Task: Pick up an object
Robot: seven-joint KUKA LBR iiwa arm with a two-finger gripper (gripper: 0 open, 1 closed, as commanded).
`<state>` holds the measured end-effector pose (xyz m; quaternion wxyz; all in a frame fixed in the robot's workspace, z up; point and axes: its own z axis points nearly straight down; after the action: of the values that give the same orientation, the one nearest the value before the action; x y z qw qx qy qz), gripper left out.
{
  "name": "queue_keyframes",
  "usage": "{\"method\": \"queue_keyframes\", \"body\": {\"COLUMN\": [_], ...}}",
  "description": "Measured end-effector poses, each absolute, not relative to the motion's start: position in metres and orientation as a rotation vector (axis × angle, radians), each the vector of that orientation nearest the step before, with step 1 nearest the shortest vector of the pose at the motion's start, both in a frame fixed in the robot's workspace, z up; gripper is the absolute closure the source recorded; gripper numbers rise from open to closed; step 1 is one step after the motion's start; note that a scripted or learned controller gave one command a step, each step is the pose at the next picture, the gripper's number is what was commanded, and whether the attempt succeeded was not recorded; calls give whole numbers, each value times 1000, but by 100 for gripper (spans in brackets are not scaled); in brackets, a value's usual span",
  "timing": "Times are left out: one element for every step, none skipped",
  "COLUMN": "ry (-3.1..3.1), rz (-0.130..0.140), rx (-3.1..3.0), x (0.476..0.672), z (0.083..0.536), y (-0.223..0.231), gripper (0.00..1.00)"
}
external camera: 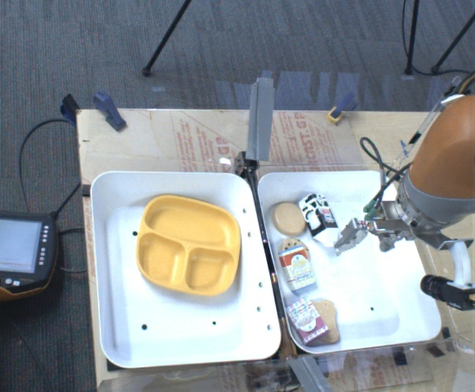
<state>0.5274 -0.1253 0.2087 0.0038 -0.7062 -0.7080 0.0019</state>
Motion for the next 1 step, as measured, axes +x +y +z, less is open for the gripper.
{"method": "queue_keyframes", "body": {"ry": [-2279], "rz": [10], "rx": [-2148], "x": [613], "z": [140], "y": [-120], "gripper": [0]}}
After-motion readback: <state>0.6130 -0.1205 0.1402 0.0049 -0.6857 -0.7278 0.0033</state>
